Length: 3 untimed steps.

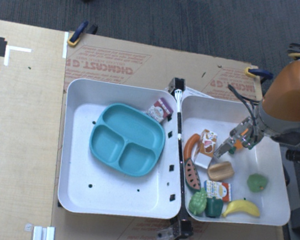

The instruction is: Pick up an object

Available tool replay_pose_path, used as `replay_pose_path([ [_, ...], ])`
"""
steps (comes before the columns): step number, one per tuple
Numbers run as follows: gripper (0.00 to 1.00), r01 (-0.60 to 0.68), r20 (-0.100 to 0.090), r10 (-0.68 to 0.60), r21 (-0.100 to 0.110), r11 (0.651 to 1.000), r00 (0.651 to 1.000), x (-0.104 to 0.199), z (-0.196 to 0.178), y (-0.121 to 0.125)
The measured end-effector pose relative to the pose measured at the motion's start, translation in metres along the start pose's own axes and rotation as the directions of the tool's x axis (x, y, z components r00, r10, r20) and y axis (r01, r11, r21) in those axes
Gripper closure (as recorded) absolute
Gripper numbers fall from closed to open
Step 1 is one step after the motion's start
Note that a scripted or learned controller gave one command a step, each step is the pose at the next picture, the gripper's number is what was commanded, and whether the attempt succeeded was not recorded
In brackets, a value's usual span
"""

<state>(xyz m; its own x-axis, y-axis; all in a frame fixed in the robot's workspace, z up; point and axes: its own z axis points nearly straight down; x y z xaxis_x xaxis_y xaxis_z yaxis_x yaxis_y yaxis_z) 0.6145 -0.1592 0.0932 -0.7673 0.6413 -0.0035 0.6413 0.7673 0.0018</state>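
Claw low in right white bin, above tan plastic bread roll; finger spread not discernible; nothing visibly held.

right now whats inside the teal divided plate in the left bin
Nothing visible: all three compartments of the teal divided plate look bare. Whatever lies under it on the left bin floor is covered.

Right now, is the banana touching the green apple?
Apart. The camera view shows bare white bin floor between the banana and the green apple, which sits above it near the right wall.
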Motion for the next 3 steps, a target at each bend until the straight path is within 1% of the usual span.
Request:
replay_pose_path([
  [1,0.00,0.241,0.020,-0.242,0.012,0.970,0.970,0.031,-0.005,0.027],
  [2,1.00,0.239,0.013,-0.239,0.005,0.971,0.971,0.034,-0.013,0.031],
  [3,1.00,0.427,0.001,-0.427,-0.001,0.904,0.904,0.047,-0.127,0.065],
])
